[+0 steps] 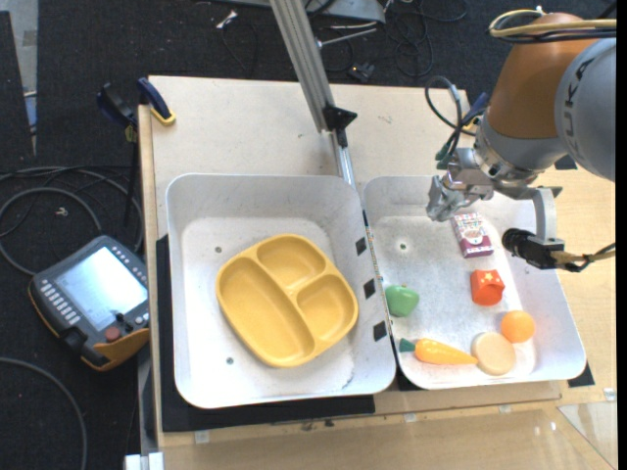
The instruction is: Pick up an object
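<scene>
Lighting bright and even, diffuse from overhead. White bins [186,262] run near blown-out, rims barely separating from the bench [235,125]. Shadows soft and short: faint one under the yellow divided plate [286,300], thin ones beside the toys in the right bin [558,351]. Mild sheen on the arm's orange band [534,76]. Floor [69,57] goes dark, little detail. Focus acceptable overall, slightly soft with compression noise; straight edges stay straight.

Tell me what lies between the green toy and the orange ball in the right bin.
The camera view shows the red block between the green toy and the orange ball.
</scene>
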Available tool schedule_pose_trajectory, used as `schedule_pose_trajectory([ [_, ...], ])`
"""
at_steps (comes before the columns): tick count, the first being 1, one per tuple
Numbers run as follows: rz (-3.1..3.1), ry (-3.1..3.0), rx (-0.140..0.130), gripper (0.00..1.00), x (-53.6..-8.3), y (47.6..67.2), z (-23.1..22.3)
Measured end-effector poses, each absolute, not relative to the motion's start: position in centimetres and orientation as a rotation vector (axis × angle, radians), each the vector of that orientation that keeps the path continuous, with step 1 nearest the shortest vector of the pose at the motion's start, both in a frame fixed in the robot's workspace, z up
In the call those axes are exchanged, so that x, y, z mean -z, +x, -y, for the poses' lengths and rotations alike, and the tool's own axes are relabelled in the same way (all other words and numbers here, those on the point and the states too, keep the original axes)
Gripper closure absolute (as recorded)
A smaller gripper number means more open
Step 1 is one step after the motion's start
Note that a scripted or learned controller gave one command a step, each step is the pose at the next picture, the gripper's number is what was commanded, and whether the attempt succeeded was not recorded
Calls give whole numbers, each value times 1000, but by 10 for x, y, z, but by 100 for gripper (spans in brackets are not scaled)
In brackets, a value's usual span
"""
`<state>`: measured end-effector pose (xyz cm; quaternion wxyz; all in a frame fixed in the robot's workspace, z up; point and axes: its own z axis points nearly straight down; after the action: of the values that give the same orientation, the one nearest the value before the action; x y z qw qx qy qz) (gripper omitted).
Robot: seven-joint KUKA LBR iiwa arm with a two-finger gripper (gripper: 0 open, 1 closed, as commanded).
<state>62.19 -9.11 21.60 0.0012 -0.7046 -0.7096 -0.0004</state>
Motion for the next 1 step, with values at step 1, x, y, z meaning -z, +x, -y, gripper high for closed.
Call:
schedule_pose_trajectory([
  [1, 2230, -2212, 4, 100, -223, 623, 38],
])
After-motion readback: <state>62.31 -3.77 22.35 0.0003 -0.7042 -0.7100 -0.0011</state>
